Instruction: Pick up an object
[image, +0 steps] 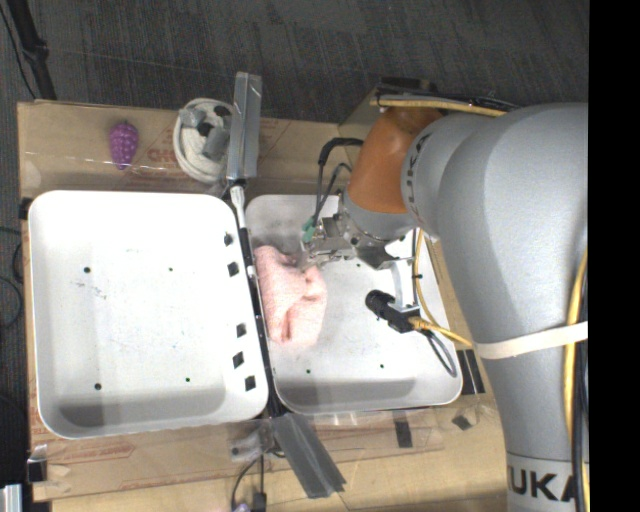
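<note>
A soft pink object (288, 296), crumpled like cloth or a plush toy, lies in the right bin (370, 385) against its left wall. My gripper (312, 246) is down in that bin at the pink object's upper right edge, touching or nearly touching it. The wrist and the orange band (385, 165) above it hide the fingers from this angle.
The left bin (130, 310) sits beside the right one, with a grey divider bar (243, 130) between them. On the cardboard behind lie a purple object (123, 143) and a white coil (203, 138). The arm's big grey body (510, 250) covers the right side.
</note>
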